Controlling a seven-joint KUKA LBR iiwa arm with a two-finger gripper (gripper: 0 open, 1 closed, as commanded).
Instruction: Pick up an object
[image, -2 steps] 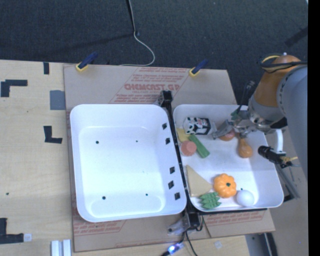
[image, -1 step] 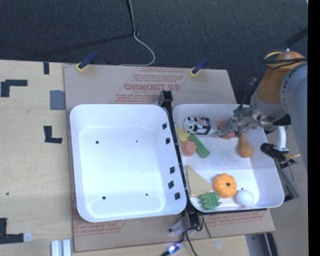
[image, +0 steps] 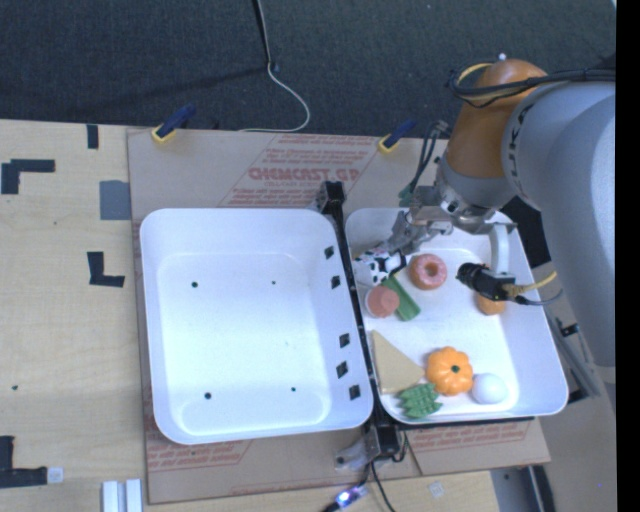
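Note:
My gripper (image: 402, 240) hangs low over the back left part of the right bin (image: 530, 340). Just below its tip lie a black-and-white spotted toy (image: 375, 270) and a pink ring donut (image: 428, 271). Nearer the front, a round pink piece (image: 381, 300) touches a green piece (image: 406, 304). Towards the bin's front lie a pale yellow wedge (image: 392, 365), an orange pumpkin (image: 450, 370), a white ball (image: 488, 388) and a green leafy toy (image: 420, 401). Nothing shows between the fingers.
The left bin (image: 160, 240) stands beside the right one, with a black divider (image: 345, 300) between them. A small orange thing (image: 492, 305) lies by the right bin's right wall. The arm (image: 560, 150) covers the back right corner.

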